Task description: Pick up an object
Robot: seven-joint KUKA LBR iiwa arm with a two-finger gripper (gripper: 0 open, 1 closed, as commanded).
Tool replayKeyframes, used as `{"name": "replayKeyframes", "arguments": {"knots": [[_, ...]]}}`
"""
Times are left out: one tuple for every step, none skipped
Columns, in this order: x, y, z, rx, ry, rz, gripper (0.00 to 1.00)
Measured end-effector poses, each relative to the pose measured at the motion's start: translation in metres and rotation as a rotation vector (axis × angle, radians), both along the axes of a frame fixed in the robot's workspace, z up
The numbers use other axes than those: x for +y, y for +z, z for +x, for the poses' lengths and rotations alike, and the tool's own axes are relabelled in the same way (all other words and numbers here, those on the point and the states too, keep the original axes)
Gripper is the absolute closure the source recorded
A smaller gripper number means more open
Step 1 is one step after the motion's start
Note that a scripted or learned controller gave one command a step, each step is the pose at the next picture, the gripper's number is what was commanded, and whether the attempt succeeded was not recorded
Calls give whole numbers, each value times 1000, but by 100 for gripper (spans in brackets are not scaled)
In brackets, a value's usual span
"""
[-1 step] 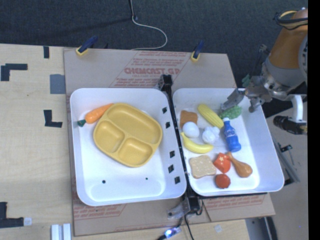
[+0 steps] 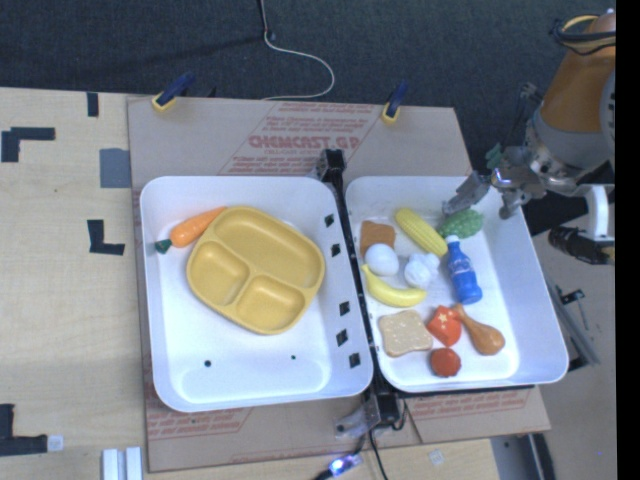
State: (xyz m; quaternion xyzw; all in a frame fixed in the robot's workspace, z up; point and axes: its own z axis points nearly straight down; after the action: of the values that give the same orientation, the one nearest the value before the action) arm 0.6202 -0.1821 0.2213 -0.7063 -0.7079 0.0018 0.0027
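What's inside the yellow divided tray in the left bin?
The yellow tray shows three bare compartments. A carrot lies beside its upper left edge. The bin floor beneath the tray is covered.

We are observing a green leafy toy (image 2: 463, 222) lying just beneath the pincer (image 2: 468, 196), beside a blue bottle (image 2: 461, 271).

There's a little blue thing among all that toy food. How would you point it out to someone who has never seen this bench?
Start at the right-hand white bin, the one crowded with toy food. Near its middle right, just below the green broccoli, lies a small blue bottle with a white cap. It is the only blue item there; its neighbours are yellow, white, red or brown.
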Motion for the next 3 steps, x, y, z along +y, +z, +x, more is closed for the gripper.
{"name": "replayKeyframes", "arguments": {"knots": [[-7,-52,-5,5,-1,0,0],[-6,-103,-13,5,0,0,0],[-5,-142,-13,0,1,-2,0]]}}
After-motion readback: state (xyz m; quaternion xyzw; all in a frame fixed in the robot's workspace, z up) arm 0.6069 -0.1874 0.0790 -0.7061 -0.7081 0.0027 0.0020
